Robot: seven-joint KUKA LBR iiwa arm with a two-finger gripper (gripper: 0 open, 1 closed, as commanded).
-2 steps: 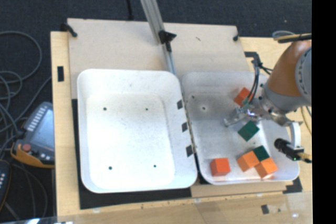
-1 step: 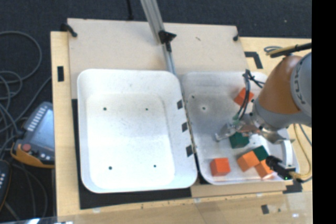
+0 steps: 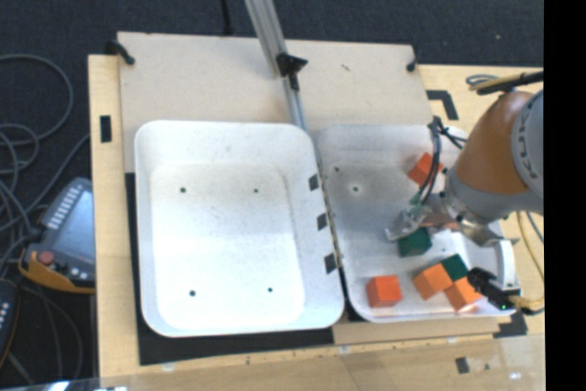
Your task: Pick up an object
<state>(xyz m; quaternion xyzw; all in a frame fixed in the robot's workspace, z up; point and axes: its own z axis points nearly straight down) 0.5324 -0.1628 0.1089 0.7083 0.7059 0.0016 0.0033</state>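
Note:
In the right bin lie several small blocks. An orange block sits near the bin's upper right, and another orange block lies at the front. A third orange block touches a dark green block at the front right, with a smaller orange piece beside them. My gripper reaches down from the right into the bin's middle. Its tips sit right on a dark green block. I cannot make out how the tips stand on it.
The left bin lies beside the right one. A slanted metal pole rises from the back of the bench. Cables and a teach pendant lie left of the bench. The arm's orange band overhangs the right bin's edge.

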